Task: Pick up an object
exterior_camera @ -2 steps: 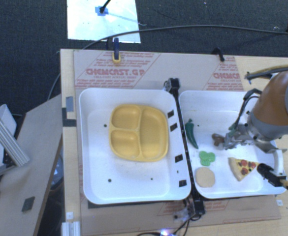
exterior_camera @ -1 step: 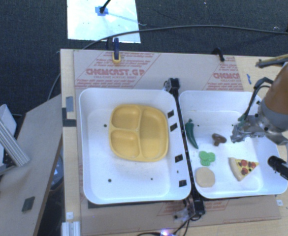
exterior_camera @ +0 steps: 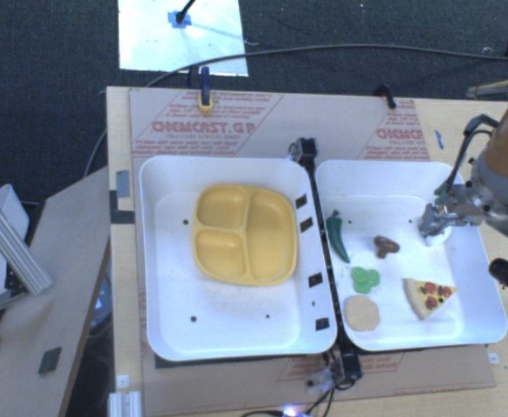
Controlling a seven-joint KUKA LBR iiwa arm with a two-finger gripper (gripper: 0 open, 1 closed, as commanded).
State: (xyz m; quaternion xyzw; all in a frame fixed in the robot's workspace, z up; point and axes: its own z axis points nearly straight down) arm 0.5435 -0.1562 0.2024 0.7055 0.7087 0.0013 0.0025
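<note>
I've got the gripper (exterior_camera: 434,224) sitting low over the right bin (exterior_camera: 410,185), near its far-right side, and from this slanted view I can't tell how the jaws stand. Nothing shows between them, so I'm calling it empty-handed for now.

Candidates are all in that right bin: a green pepper (exterior_camera: 337,235) lying along the left wall, a small brown piece (exterior_camera: 385,247) near the middle, a green round piece (exterior_camera: 365,278) below it, a tan disc (exterior_camera: 362,313) just beside that, and a pizza slice (exterior_camera: 428,296) toward the front right. The left bin (exterior_camera: 162,233) carries a yellow divided plate (exterior_camera: 242,234), well apart from the arm.

My pick, as a judgement: the brown piece. It's the nearest to the gripper and stands apart from its neighbours, so there's room either side of it. I'd centre directly above it before descending, come straight down, and close only once low. The pizza slice and tan disc look flat, likely harder to get under. The pepper hugs the wall, risky.
</note>
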